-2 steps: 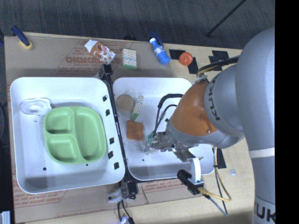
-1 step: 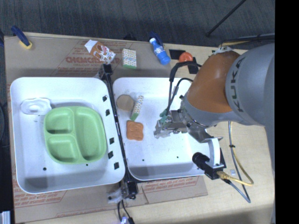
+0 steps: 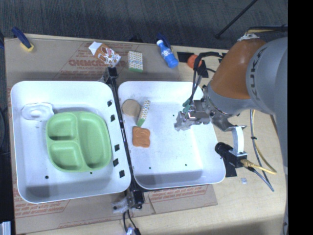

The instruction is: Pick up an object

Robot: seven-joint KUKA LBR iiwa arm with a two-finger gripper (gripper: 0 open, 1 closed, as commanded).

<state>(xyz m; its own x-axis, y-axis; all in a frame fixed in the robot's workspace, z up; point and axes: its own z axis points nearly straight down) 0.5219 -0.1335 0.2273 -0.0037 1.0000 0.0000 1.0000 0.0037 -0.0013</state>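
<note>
My gripper (image 3: 182, 123) hangs over the right part of the right bin (image 3: 166, 176), with the grey arm and its orange band behind it at the right. At the left side of that bin lie an orange lump (image 3: 142, 137), a tan round piece (image 3: 130, 107) and a slim green-and-white packet (image 3: 144, 111). All three lie well to the left of the gripper, and I see nothing between its fingertips. A green divided plate (image 3: 78, 141) and a clear plastic lid (image 3: 36, 111) rest in the left bin (image 3: 29, 190).
Behind the bins on the cardboard lie a snack wrapper (image 3: 104, 54), a small green-patterned box (image 3: 135, 61) and a blue bottle (image 3: 167, 54). A blue clamp (image 3: 22, 39) sits at the back left. Cables and a black fitting (image 3: 229, 154) hang by the right bin's right rim.
</note>
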